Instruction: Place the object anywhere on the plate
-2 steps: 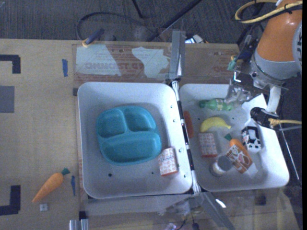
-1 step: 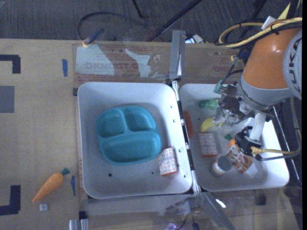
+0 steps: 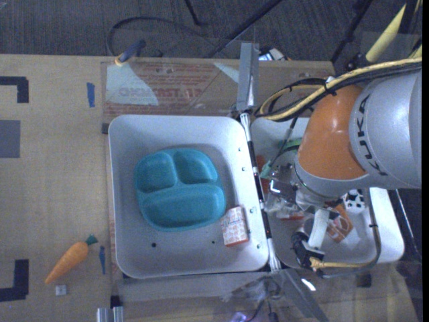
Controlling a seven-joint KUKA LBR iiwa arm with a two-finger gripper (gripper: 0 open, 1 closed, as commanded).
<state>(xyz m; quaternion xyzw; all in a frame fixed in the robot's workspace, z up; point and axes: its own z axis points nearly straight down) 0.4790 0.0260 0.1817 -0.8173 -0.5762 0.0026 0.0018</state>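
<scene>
Starting at the near edge of the surface, I note a toy carrot lying outside both bins, well apart from the work.

Next back, on the floor of the left bin, a small red-and-white carton lies just beside the near right corner of the plate, close to the bin's right wall. It is not on the plate. I judge it the likeliest object for the task, though nothing confirms that.

About level with it, the right bin holds an orange-and-white item, too cluttered to identify.

Slightly farther, the end effector hangs over the right bin's left side, near the dividing wall. The arm masks it, so I cannot tell whether it is wide, narrow or carrying anything.

Farther again, the teal three-compartment plate sits mid-bin with every compartment bare.

Assessment: no part of the task is complete. Securing the object, carrying it over and setting it down all lie ahead.
</scene>
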